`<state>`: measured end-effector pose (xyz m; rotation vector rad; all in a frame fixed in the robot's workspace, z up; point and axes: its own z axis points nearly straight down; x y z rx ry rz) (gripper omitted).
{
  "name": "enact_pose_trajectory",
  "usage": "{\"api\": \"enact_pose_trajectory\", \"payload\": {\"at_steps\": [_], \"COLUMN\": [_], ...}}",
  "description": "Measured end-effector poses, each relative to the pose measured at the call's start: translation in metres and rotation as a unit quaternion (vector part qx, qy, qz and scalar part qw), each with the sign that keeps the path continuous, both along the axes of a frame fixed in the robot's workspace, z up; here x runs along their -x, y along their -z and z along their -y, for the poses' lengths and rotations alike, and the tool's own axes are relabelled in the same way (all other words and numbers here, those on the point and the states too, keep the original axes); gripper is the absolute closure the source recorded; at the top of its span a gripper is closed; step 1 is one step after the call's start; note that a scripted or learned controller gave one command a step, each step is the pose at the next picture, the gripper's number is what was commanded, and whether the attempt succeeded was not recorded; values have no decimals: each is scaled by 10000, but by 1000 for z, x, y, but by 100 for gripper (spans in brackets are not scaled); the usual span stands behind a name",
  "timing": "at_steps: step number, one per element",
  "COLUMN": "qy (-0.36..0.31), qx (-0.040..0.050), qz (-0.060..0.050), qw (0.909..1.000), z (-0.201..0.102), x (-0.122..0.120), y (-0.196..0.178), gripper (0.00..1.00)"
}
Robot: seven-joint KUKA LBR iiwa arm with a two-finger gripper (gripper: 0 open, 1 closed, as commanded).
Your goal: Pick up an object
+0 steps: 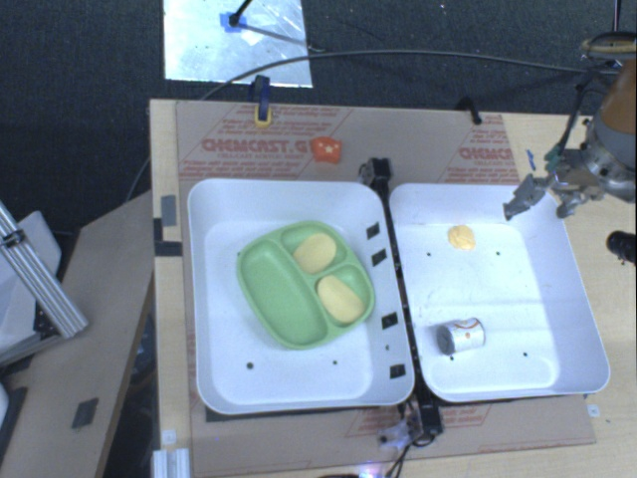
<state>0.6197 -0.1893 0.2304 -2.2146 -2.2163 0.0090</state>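
Camera view: two white bins sit side by side on the bench. The left bin (214, 297) holds a green divided tray (274, 302) with two yellow pieces, one in the upper small compartment (316, 252) and one in the lower small compartment (339, 299); the long compartment beside them holds nothing visible. The right bin (557, 307) holds a small yellow lump (461, 237) near its upper middle and a grey can (461, 336) lying on its side toward the lower left. The gripper (545, 194) hangs over the upper right corner of the right bin, at its rim. Its two fingers (520, 203) are spread apart with a clear gap, and nothing sits between them. The lump lies to the left of the fingers, apart from them, on the bin floor. The can is well apart from the gripper, lower in the bin. No contact between gripper and either object.
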Motion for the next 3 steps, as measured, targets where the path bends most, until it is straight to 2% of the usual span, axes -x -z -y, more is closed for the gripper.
{"api": "enact_pose_trajectory", "payload": {"at_steps": [1,3], "qy": [-14,-30], "qx": [13,7], "qz": [59,43], "qw": [10000,10000], "z": [-1,-20], "x": [-3,-2], "y": [-7,94], "gripper": [0,0]}}
